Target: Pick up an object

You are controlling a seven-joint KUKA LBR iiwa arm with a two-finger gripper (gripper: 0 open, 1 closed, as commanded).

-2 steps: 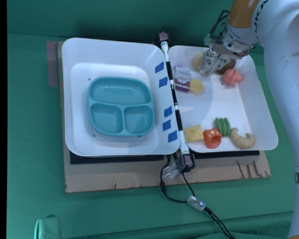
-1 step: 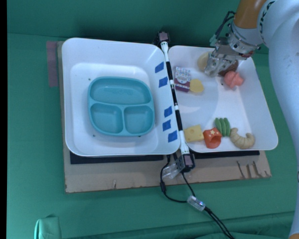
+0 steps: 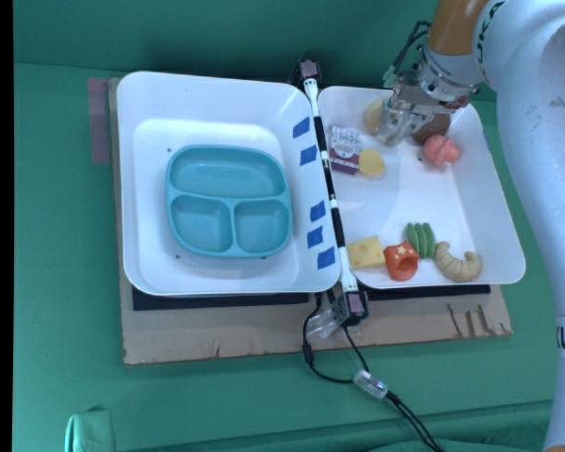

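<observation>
My gripper (image 3: 394,134) hangs low over the back of the right bin (image 3: 494,210), its fingers pointing down between a pale yellow piece (image 3: 374,115) on its left and a brown block (image 3: 434,125) on its right. A pink toy (image 3: 441,149) lies just right of the block. A small printed carton (image 3: 345,149) and a yellow round piece (image 3: 371,163) sit in front-left of the gripper. Near the bin's front lie a cheese wedge (image 3: 365,251), a red pepper (image 3: 401,261), green beans (image 3: 420,238) and a tan croissant (image 3: 458,265).
The left bin (image 3: 151,102) holds a teal divided plate (image 3: 230,201). A black-and-white divider bar (image 3: 326,172) with blue tape marks runs between the bins. A cable (image 3: 358,370) trails off the front. The arm (image 3: 537,83) crosses the right bin's back right.
</observation>
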